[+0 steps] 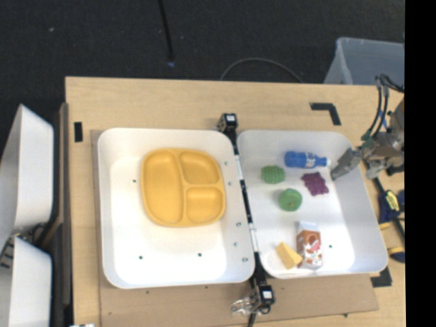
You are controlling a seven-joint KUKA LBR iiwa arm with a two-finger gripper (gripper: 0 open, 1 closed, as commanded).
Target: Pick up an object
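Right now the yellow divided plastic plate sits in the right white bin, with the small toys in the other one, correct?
Not quite. The camera view shows the yellow divided plastic plate in the left white bin; the small toys, such as the blue bottle, lie in the right white bin.

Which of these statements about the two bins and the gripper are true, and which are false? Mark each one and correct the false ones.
1. The yellow divided plate lies in the left bin. True.
2. The blue bottle lies in the left bin. False: it lies in the right bin.
3. The gripper holds the purple toy. False: the toy lies apart from it on the bin floor.
4. The yellow wedge lies beside the snack packet. True.
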